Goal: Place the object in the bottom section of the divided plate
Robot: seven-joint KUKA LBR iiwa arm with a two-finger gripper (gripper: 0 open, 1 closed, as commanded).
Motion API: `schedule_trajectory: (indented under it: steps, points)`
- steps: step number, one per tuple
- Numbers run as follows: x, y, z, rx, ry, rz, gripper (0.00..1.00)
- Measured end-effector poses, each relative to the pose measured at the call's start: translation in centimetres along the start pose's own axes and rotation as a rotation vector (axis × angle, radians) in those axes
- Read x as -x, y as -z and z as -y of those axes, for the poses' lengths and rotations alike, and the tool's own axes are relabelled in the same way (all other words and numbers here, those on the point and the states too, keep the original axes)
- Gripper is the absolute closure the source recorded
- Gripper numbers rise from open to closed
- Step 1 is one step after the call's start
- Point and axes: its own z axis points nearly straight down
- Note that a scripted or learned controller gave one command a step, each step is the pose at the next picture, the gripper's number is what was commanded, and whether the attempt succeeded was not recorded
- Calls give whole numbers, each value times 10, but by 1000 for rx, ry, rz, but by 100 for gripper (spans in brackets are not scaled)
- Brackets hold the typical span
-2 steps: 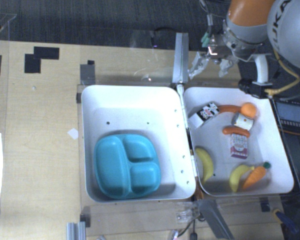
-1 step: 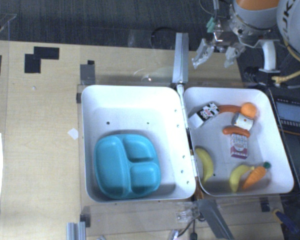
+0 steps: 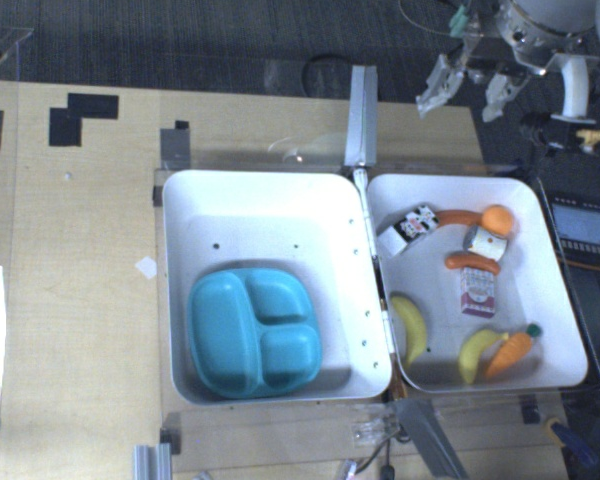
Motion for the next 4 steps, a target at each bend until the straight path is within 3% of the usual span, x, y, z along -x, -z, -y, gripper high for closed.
schedule_trajectory:
  steps: [1,2,3,4]
  points:
    - [-38,-140,2,-4,88,-1,0]
    - [-36,-67,1,0,-52,0,0]
    - [-40,-41,1,1,90,0,0]
    - [12,11,12,2,138,0,0]
